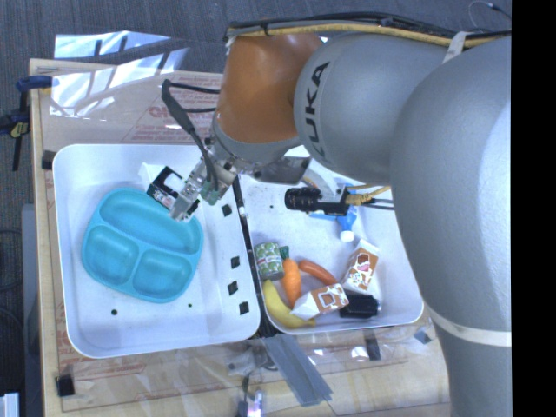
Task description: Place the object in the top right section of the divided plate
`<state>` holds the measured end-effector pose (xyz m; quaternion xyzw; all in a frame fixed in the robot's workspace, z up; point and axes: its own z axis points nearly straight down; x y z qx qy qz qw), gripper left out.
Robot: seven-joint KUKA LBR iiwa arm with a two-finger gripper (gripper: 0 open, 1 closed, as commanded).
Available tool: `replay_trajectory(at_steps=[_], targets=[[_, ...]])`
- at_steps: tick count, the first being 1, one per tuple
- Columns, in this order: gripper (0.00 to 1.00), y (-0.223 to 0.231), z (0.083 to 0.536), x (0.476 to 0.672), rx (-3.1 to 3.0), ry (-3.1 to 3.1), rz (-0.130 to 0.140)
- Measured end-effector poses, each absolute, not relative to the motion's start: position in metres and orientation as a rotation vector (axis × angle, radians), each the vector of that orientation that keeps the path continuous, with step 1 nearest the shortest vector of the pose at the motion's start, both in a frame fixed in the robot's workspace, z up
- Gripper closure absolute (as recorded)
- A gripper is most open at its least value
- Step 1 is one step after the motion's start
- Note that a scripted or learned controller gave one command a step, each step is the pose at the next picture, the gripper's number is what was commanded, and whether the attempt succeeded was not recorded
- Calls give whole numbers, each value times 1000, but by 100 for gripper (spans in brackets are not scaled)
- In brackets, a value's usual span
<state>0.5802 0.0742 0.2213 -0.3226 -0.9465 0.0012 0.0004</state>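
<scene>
- Blue plate [139, 254]: three sections, lies in the left bin [78, 320], tilted so its long side runs toward the bin's upper right.
- Gripper [184, 207]: hangs over the plate's upper right edge, at the top right section; whether its fingers are open or closed cannot be told, and whether anything sits between them cannot be told.
- Black-and-white item [162, 187]: just beside the gripper, at the plate's upper rim; identity unclear.
- Grey arm [391, 129] with orange band [261, 81]: reaches in from the right, covering much of the right bin [404, 307].
- Right bin contents, near its front: green can [268, 258], carrot [292, 281], banana [282, 309], orange sausage-like piece [316, 272], two small cartons [360, 269], black piece [359, 306].
- Blue-and-white item [347, 224]: just below the arm.
</scene>
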Motion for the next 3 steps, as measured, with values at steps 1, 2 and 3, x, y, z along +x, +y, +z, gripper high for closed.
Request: replay_trajectory(at_steps=[1,2,3], targets=[[100,71,238,623,-928,-3001,1],[100,107,237,634,-821,-3034,-1],[100,111,211,559,-635,-3074,3]])
